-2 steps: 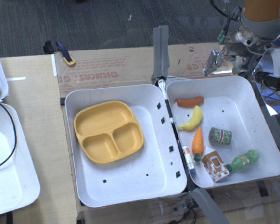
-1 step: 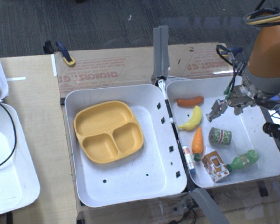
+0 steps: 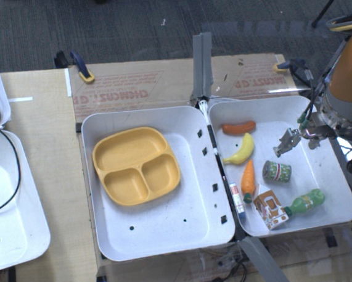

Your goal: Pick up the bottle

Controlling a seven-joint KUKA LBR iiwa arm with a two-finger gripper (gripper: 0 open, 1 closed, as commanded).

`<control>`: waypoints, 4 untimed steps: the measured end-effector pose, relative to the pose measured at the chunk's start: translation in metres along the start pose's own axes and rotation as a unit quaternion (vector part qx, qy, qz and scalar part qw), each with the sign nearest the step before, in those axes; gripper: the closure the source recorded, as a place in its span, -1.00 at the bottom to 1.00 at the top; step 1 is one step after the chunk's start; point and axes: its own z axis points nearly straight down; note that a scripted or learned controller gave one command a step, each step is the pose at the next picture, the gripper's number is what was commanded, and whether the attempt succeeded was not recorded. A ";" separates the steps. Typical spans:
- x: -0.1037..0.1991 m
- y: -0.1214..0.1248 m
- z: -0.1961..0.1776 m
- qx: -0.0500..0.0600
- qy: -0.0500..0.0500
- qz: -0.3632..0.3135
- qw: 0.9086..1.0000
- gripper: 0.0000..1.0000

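The green bottle (image 3: 307, 202) lies on its side near the front right corner of the right bin (image 3: 338, 214), cap pointing right. My gripper (image 3: 300, 140) hangs over the right side of that bin, well behind the bottle and just right of a green can (image 3: 277, 171). Its fingers (image 3: 285, 143) are spread apart with nothing between them.
The right bin also holds a red sausage (image 3: 239, 127), a banana (image 3: 241, 150), a carrot (image 3: 247, 177), a small brown carton (image 3: 271, 208) touching the bottle's base, and a white tube (image 3: 236, 198) by the divider. A yellow sectioned plate (image 3: 136, 165) sits in the left bin (image 3: 172, 230).
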 end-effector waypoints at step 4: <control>-0.066 -0.060 0.125 -0.001 0.005 0.050 0.999 -1.00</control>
